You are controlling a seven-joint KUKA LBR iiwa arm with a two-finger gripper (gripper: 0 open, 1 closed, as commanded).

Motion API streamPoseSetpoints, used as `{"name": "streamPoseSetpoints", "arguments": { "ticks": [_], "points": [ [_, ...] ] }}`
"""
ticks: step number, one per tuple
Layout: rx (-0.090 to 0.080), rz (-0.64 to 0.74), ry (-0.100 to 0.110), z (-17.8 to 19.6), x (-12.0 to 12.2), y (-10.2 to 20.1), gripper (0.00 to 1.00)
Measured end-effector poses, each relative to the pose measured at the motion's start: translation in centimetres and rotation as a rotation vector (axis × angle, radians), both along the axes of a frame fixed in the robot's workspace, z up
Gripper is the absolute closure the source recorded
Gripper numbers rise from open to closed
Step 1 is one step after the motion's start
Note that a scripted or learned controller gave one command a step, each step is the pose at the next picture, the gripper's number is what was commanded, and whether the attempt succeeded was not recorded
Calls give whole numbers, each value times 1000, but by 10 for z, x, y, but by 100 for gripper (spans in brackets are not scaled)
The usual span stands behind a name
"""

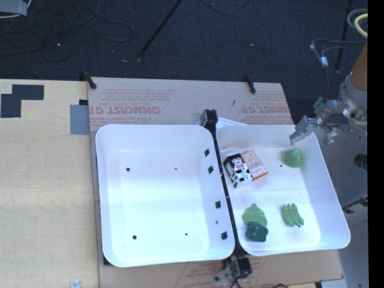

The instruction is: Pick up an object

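Camera view: hand hovered over the right bin's far right corner, fingers spread apart and grasping nothing. Just beside it in the bin lay a round green object. Near the divider sat a black-and-white toy touching a small printed box. Toward the bin's near edge rested a leafy green piece against a dark teal one, with a ridged green toy apart. Left bin alongside on the bench.
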State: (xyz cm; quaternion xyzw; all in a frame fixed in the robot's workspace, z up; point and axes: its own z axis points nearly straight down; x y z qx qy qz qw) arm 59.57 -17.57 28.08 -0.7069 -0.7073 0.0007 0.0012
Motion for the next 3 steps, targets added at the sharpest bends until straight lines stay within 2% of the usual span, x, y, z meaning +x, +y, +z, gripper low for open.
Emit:
{"name": "streamPoseSetpoints", "arguments": {
  "ticks": [1, 2, 3],
  "points": [
    [1, -2, 8, -99, 12, -16, 0],
    [0, -2, 0, -178, 38, -35, 0],
    [-1, 0, -1, -169, 39, -35, 100]
  ]
}}
